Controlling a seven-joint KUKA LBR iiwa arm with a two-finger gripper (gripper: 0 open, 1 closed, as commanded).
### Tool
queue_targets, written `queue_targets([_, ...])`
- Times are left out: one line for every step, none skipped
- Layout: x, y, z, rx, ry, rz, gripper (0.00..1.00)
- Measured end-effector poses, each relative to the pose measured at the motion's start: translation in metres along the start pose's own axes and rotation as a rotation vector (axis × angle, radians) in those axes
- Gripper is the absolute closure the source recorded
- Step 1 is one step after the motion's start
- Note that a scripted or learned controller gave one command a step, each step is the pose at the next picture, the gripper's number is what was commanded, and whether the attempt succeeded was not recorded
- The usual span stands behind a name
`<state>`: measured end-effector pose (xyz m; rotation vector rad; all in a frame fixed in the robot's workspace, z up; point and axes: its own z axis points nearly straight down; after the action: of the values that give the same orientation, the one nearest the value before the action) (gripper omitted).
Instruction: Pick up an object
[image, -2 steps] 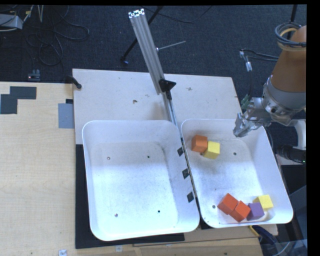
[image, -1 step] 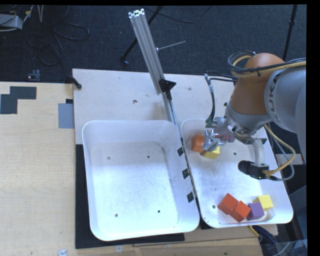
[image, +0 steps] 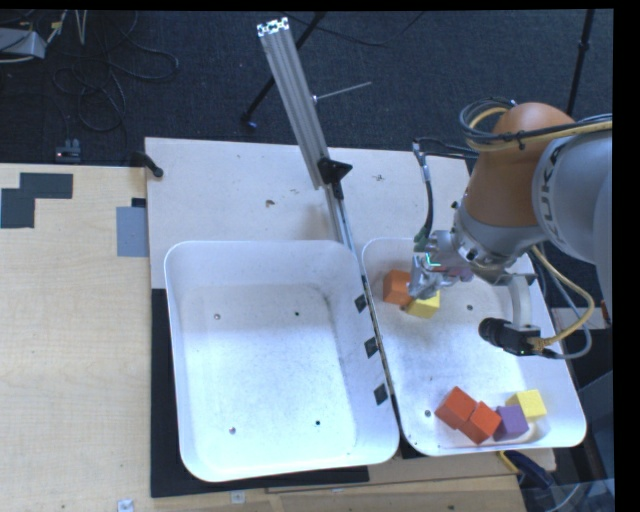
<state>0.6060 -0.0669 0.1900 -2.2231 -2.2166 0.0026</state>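
Reaching in from the right, the big grey arm (image: 560, 190) with its orange band bends down over the right bin (image: 560, 425). Its gripper (image: 432, 272) hangs low at the top left part of that bin. A yellow block (image: 423, 305) sits right under the gripper, and an orange block (image: 397, 289) is just beside it on the left, touching it. The gripper looks like it is touching the yellow block, but I cannot tell if the gripper is open or closed, or if it really holds a block.

The table (image: 70, 330) is pale wood, with a white board on it under the two bins. The left bin (image: 190, 270) is the bigger one and lies just beside the right bin. A long silver bar (image: 298, 105) leans up from between the bins toward the dark floor (image: 180, 70) at the back, where black cables lie.

Down in the bottom corner of the right bin lies a small bunch of blocks, all touching: two orange blocks (image: 467, 413), a purple block (image: 512, 421) and another small yellow block (image: 530, 403).
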Motion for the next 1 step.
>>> queue_targets([-0.0490, -0.0024, 0.0495, 0.006, -0.002, 0.001, 0.00])
